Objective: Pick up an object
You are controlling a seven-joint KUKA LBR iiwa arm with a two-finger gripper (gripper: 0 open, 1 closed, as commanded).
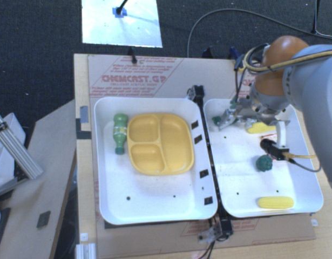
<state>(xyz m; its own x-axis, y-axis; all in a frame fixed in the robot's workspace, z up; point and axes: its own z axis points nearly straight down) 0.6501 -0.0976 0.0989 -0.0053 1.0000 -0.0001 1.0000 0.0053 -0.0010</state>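
Observation:
My gripper [224,120] is low in the right bin [238,198], near its back left corner, pointing left. A small greenish patch shows at its tip; I cannot make out what it is. A yellow object [261,127] lies just to the right of the gripper, partly under the wrist. A green broccoli-like piece [264,163] sits in the middle right of this bin. A yellow corn cob [276,202] lies near the bin's front edge.
The left bin [109,198] holds a yellow divided plate [159,143] and a green bottle [120,133] lying to the left of it. A black divider [204,144] runs between the bins. Cables hang from the arm over the right bin's right side.

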